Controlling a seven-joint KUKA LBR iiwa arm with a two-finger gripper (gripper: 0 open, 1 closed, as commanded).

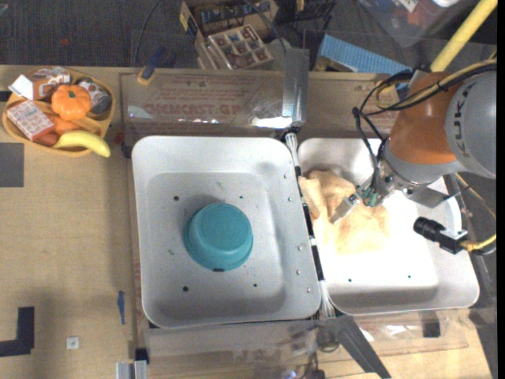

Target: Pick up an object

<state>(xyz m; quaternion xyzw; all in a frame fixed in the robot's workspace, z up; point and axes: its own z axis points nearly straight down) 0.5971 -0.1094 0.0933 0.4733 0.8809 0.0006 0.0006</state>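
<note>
A pale yellow, crumpled cloth-like object (355,226) lies in the right bin (410,290), spread from the bin's left wall toward its middle. My gripper (347,206) hangs from the orange-banded wrist low over this object's upper part, seemingly touching it; nothing is visibly lifted. A teal bowl (219,236) sits upside down in the middle of the left bin (158,172), well away from the gripper.
The arm's grey body and cables cover the right bin's upper right corner. A plate of toy fruit (57,113) rests on the bench at far left. Boxes and clutter stand beyond the bins' far edge.
</note>
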